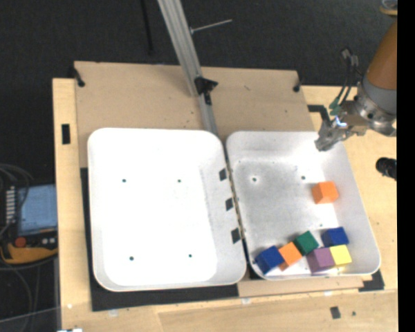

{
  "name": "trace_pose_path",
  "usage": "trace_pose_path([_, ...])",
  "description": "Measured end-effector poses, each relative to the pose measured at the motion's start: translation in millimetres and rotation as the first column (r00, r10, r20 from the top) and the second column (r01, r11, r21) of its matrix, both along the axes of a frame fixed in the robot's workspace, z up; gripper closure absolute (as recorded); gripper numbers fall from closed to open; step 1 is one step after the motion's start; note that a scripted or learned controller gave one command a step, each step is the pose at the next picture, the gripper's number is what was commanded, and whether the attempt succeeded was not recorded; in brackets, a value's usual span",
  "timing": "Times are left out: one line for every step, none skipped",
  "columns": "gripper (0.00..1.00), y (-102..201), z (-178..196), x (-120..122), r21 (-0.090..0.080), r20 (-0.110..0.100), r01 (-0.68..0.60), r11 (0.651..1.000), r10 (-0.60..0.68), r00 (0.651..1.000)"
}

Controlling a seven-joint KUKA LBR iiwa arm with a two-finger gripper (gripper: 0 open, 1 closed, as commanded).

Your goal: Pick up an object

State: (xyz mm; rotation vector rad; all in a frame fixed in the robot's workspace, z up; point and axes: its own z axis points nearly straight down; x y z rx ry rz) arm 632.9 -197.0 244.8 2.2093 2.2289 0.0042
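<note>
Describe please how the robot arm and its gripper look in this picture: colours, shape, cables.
The arm enters at the right edge: a rounded orange-brown band above a grey metallic wrist. Thin dark cables loop beside the wrist, with a small green spot where they meet it. The gripper is a small grey metal piece that narrows toward its tip, over the far right corner of the right shallow white bin.

The arm (382,68) is cut off on the right, so most of it can't be seen. The pincer (326,141) is small and blurry, and it is too hard to tell if its tips are apart or together. The purple block (320,259) sits partly behind the yellow block (341,255) and the bin's rim (311,274). The tall metal pole (183,40) runs off the top edge. The cables (1,178) at the left run off the side.
</note>
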Motion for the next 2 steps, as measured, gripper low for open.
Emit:
trace_pose_path([1.00, 47, 9, -5, 0.001, -0.003, 0.002, 1.000, -0.002, 1.000])
trace_pose_path([1.00, 97, 16, -20, 0.002, -0.003, 0.002, 1.000, -0.002, 1.000])
